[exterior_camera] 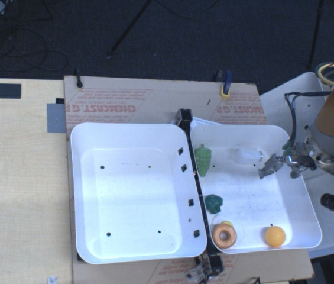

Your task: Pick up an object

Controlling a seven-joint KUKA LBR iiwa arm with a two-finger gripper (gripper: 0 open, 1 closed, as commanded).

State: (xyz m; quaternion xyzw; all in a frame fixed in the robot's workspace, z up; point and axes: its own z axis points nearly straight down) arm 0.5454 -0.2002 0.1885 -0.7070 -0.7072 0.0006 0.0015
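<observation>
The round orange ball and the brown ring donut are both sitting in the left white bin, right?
Not quite. In the camera view, the round orange ball and the brown ring donut both sit in the right white bin, near its front edge, not the left white bin.

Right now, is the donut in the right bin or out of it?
In. The donut lies flat on the right bin's floor at its near edge, beside the divider, with the orange ball close by.

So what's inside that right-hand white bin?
The right bin holds a light green piece, a dark green lump, a doughnut, an orange ball and a clear object.
</observation>
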